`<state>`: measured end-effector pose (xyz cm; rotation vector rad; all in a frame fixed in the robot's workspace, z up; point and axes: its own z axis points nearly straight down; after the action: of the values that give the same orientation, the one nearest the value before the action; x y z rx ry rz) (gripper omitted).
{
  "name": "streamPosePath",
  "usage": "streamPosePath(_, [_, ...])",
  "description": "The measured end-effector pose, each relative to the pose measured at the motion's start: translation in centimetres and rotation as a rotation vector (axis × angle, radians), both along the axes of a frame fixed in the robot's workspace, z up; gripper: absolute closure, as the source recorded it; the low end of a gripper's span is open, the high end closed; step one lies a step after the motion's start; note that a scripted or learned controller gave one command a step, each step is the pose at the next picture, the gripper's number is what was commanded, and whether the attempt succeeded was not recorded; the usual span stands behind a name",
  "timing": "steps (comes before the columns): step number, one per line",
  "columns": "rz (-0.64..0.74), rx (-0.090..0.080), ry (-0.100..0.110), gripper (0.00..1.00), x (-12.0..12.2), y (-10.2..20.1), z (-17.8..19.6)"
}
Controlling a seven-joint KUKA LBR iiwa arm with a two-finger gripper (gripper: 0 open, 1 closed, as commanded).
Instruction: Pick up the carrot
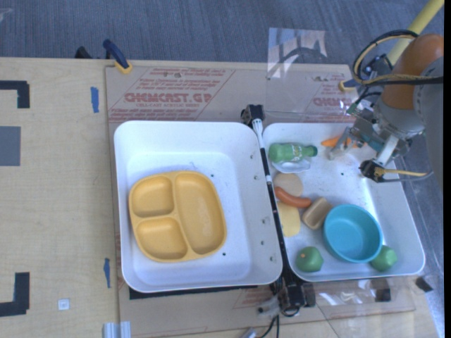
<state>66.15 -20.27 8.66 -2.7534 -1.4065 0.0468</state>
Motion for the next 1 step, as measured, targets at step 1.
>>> streamPosePath(1, [-0.391,-0.018,0.019,0.00,-0.21,1.65,0.11])
